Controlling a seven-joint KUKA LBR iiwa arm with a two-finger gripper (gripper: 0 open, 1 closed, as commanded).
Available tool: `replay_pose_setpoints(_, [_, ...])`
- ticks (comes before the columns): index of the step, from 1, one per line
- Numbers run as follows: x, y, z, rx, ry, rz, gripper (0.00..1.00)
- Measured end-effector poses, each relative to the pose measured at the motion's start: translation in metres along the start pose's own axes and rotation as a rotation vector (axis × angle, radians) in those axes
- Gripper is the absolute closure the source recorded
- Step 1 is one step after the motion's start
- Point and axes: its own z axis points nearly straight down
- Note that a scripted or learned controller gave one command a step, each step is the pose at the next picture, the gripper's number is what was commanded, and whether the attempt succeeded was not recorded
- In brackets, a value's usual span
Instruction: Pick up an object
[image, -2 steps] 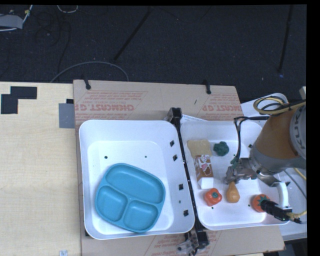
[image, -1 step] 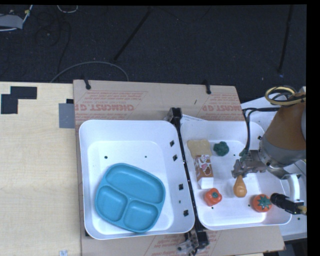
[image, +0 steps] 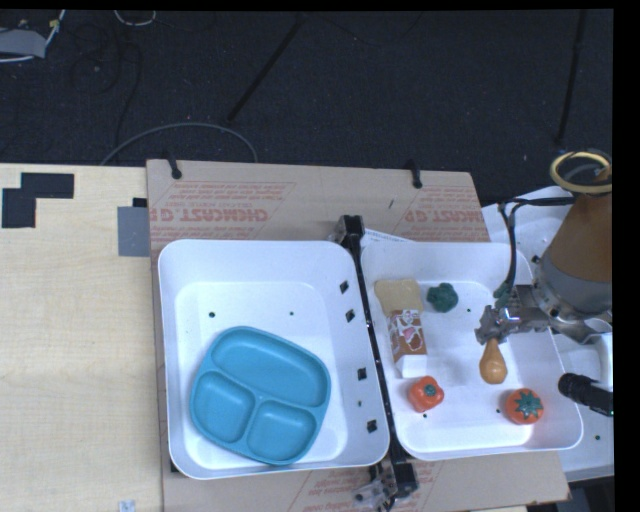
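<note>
Cardboard under bins, dark floor

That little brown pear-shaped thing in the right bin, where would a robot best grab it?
Probably across the narrow neck of the brown pear-shaped thing, coming straight down from above. It lies flat, neck pointing toward the end effector just above it, bulb nearer the camera. The neck is slimmer than the bulb, and open floor of the right bin on both sides leaves room.

Blue divided plate in left bin, end effector touching orange gourd in right bin
</note>
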Motion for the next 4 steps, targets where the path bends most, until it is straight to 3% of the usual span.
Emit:
replay_pose_setpoints(1, [0.003, -0.002, -0.062, -0.002, -0.001, 0.0, 1.0])
replay_pose_setpoints(3, [0.117, -0.007, -0.07, 0.006, 0.004, -0.004, 1.0])
replay_pose_setpoints(4, [0.166, -0.019, -0.055, 0.007, 0.003, -0.002, 1.0])
